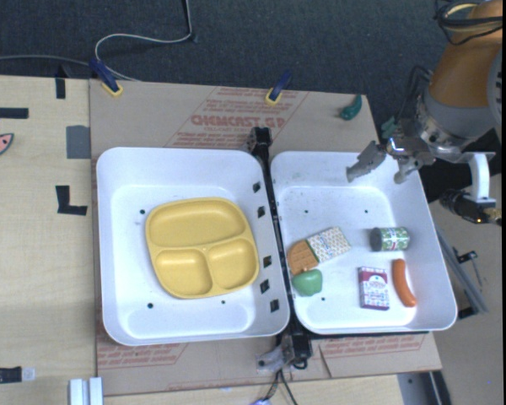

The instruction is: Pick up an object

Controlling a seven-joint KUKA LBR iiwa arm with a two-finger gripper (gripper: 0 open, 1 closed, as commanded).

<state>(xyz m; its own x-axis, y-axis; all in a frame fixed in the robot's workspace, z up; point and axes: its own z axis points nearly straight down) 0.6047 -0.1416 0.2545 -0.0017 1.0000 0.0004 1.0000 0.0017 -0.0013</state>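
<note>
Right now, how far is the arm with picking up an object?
Nothing looks done yet. The gripper hangs open and empty over the right bin's top edge. The small can, sausage, red box and green fruit all lie unpicked. Descending and grasping remain.

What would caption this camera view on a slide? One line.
Open gripper hovering over the right bin of small items, beside the left bin holding a yellow divided plate.

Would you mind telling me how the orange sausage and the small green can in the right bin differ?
The orange sausage is long and slim, while the green can is short and stubby. The sausage is plain orange; the can is green with a pale label. The sausage runs toward the bin's near edge, whereas the can lies crosswise. Both lie flat in the right bin, apart from the end effector.
</note>
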